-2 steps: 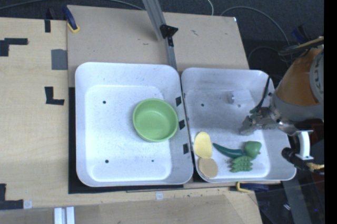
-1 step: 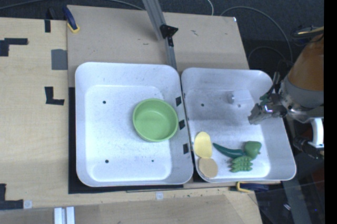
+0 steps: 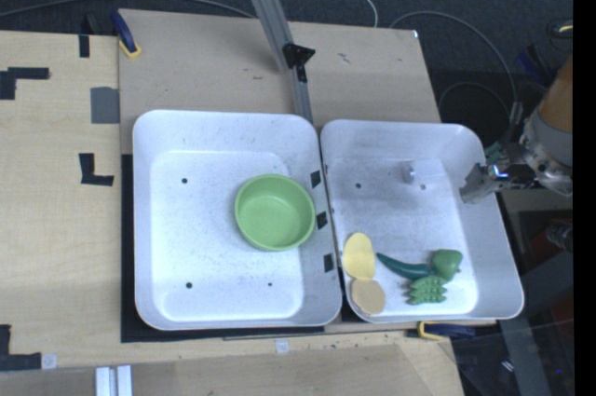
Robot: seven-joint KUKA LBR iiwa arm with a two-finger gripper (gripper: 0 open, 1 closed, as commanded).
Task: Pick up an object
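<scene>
Toys [image 3: 410, 273] in rt bin [image 3: 391, 143], bowl [image 3: 275, 212] in left.

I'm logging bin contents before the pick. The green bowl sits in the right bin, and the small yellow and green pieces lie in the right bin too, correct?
Not quite. The camera view shows the green bowl in the left bin, not the right one. The small yellow and green pieces do lie in the right bin, along its near edge.
</scene>
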